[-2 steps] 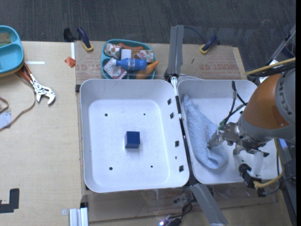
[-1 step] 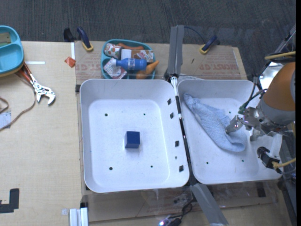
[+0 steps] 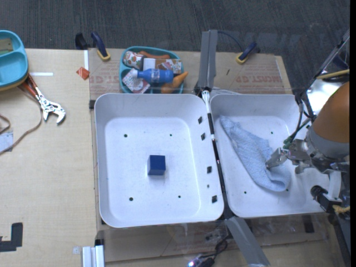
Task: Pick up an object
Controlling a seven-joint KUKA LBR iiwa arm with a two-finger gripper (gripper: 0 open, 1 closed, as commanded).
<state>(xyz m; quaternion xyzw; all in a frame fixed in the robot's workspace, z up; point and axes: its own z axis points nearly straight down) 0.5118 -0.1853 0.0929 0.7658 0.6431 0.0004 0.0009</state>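
Reaching in from the right, the arm sets its claw low over the right bin, touching the crumpled light-blue cloth; whether it is apart or together I cannot tell. A small blue cube sits alone mid-floor in the left bin. A spanner lies on the tabletop.

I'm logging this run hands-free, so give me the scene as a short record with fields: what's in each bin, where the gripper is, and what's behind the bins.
left bin: one blue block, near the middle
right bin: light blue cloth, crumpled, lying diagonally
gripper: at the cloth's lower right end; grasp unclear
behind bins: teal tub of assorted items
bench left: wrench
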